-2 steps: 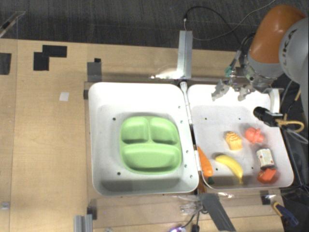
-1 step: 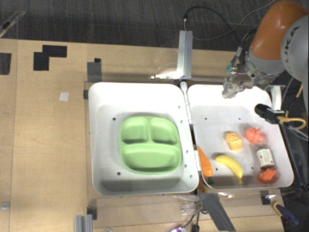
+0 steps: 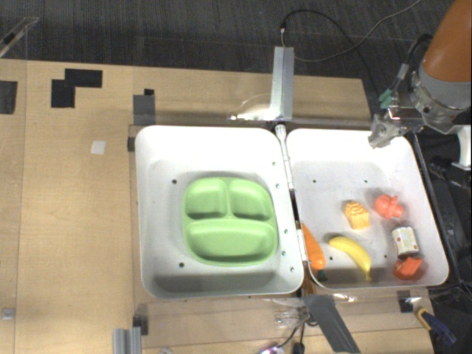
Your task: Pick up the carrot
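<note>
Gripper [image 3: 383,133] hangs at the right bin's [image 3: 332,150] two o'clock corner; whether it is wide or narrow, I cannot tell. Carrot [image 3: 314,250] lies untouched at eight o'clock against the wall, so everything remains.

There's the carrot [image 3: 314,249], a small orange toy, long and tapered, lying flat in the right-hand bin [image 3: 346,167]. It's tucked hard against that bin's left wall, down near the front left corner, right by the divide between the two bins. It runs roughly along the wall, narrow end pointing up and away from the camera, fatter end toward the front rim. Nothing is gripping it, and it sits just beside a banana [image 3: 352,252].
</note>
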You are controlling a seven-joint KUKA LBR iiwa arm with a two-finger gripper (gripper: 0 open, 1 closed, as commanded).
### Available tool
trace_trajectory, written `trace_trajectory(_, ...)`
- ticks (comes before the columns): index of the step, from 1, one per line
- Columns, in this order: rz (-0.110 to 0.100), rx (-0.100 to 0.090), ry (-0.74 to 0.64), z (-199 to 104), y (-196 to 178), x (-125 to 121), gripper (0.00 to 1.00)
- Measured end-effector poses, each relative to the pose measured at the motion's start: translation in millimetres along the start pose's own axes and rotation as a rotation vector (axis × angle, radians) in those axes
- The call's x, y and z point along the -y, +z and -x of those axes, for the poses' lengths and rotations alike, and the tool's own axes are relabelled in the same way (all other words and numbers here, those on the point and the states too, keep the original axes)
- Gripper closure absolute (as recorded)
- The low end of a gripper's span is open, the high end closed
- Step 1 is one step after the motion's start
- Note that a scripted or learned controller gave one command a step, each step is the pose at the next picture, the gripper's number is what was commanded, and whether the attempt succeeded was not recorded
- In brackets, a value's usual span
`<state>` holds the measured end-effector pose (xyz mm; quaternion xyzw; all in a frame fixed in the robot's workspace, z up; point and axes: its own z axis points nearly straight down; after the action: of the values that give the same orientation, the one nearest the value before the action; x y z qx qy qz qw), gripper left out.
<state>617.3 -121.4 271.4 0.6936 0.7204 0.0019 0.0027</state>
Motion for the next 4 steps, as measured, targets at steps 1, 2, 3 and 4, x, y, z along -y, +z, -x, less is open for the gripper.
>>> trace_trajectory(1,-0.001,0.0,0.0,-0.1,0.5,0.1,0.0)
trace_trajectory(2,-0.001,0.0,-0.057,-11.5,-17.1,1.0,0.0)
trace_trajectory(3,-0.003,-0.002,-0.214,-9.5,77.5,78.9,0.0)
trace_trajectory(4,0.007,0.001,-0.21,12.8,181.4,61.2,0.0)
